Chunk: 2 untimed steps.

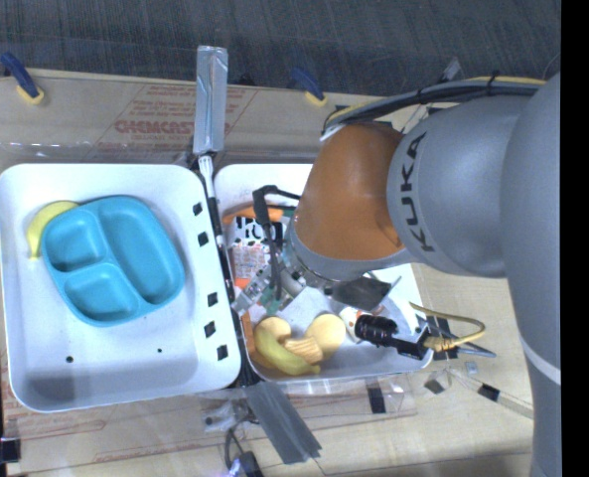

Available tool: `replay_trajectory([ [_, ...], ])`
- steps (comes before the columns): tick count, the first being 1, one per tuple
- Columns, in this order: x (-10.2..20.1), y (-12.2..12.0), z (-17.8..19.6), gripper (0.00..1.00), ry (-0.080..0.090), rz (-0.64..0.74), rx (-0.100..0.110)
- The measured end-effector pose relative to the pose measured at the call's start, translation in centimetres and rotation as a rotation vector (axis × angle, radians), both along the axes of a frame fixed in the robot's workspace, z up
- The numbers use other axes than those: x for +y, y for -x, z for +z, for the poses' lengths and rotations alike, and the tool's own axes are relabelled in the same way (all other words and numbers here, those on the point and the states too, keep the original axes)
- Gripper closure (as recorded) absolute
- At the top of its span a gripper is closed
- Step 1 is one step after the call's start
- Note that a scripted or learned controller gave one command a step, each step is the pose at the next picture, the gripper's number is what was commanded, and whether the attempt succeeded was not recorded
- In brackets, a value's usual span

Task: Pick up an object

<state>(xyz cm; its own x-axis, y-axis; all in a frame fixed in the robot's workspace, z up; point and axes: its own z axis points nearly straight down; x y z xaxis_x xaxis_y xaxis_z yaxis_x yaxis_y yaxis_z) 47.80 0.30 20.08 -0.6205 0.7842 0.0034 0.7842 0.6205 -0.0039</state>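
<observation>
The arm reaches down into the right bin (274, 179), and its orange band and grey wrist cover most of that bin. My gripper (271, 288) is low over the bin's left part, just above a pale yellow rounded toy (292, 346) that lies near the bin's front edge. A printed orange and white packet (246, 251) lies beside the gripper against the bin's left wall. In the left bin (36, 366) rests a blue divided tray (113, 256) with a yellow object (42, 223) peeking out from behind its far left corner.
A divider wall with black clips (215, 286) separates the two bins. A grey taped strip (210, 97) stands behind them on the cardboard-covered bench. The left bin's front half is bare white floor.
</observation>
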Motion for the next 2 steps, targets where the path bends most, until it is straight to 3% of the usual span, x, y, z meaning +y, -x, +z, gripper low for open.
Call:
replay_trajectory([
  [1, 0.0, 0.0, 0.0, 0.00, 0.000, 0.000, 0.000],
  [2, 2.0, -0.8, -1.0, 0.00, -0.001, 0.154, -0.001],
])
